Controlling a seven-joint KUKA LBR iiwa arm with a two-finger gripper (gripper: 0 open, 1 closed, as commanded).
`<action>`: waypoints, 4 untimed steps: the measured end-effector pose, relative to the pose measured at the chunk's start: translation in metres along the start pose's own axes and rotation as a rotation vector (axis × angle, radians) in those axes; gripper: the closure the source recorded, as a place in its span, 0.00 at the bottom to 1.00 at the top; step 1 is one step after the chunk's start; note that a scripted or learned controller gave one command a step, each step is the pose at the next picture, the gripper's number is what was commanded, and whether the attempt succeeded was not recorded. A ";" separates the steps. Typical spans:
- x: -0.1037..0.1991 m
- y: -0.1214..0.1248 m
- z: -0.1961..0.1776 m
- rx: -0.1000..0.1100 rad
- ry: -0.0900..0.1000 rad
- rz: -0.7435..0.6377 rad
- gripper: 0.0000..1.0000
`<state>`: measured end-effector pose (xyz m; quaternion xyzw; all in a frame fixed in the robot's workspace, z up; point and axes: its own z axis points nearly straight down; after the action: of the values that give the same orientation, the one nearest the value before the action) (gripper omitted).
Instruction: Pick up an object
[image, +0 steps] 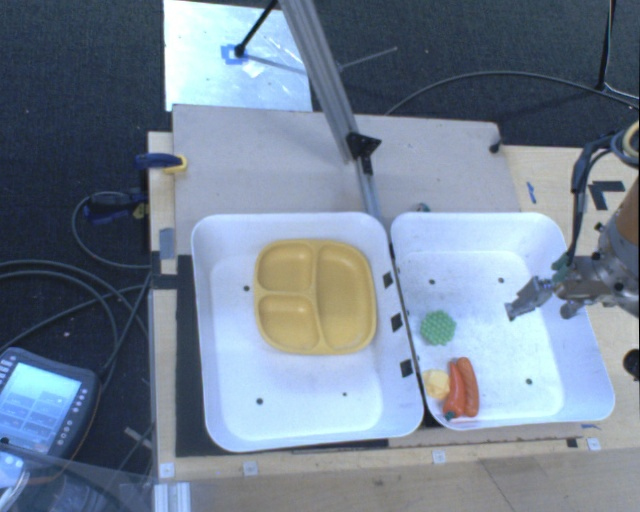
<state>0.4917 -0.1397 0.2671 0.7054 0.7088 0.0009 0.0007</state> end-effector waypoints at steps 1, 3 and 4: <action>0.000 0.000 0.000 -0.001 0.000 0.003 0.00; -0.003 -0.001 0.105 0.008 0.001 0.005 0.00; 0.000 -0.001 0.166 0.003 0.003 0.004 0.00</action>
<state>0.4910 -0.1397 0.1012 0.7070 0.7072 0.0007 -0.0015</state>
